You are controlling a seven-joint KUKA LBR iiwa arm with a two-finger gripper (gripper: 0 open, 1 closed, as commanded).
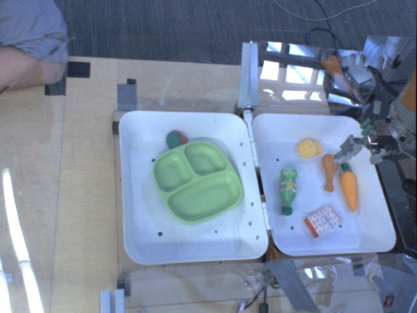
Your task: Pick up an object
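Red box (322, 220) nearest; pincer (355, 147) blurred above carrot (349, 188).

One fixed camera looks down at a slant from above the bench (78, 194), far enough back to take in both white bins (left bin (137, 240), right bin (378, 237)) with dark floor (163, 12) beyond the bench's far edge.
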